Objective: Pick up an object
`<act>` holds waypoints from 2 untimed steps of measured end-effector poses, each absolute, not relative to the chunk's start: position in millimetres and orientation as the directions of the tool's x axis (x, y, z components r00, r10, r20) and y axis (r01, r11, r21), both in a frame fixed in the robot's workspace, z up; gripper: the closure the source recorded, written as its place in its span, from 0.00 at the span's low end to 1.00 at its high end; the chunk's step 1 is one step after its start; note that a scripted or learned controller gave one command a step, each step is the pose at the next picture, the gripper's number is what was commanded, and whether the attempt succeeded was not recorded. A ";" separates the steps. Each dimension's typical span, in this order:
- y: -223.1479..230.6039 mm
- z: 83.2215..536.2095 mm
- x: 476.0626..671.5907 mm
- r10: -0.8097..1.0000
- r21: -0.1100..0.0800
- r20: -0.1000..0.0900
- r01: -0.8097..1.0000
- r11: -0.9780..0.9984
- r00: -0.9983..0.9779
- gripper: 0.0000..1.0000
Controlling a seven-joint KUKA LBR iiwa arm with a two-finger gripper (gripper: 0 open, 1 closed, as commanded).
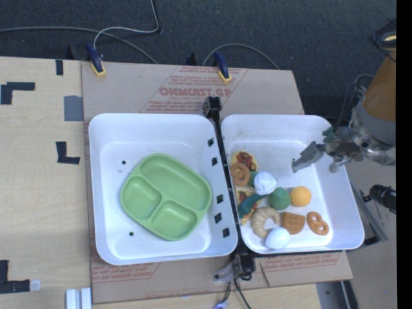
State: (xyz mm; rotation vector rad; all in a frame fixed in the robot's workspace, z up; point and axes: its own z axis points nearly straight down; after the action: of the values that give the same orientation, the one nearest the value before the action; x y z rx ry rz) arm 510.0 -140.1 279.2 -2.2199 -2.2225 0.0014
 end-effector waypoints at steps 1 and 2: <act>-209.3 204.8 543.7 1.000 -0.004 0.000 1.000 -0.001 0.001 0.00; -191.6 86.7 522.4 1.000 0.002 0.000 1.000 0.001 -0.001 0.00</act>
State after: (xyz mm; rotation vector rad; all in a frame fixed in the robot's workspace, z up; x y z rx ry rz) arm 522.4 -191.6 86.7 -2.2212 -2.2245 -0.0024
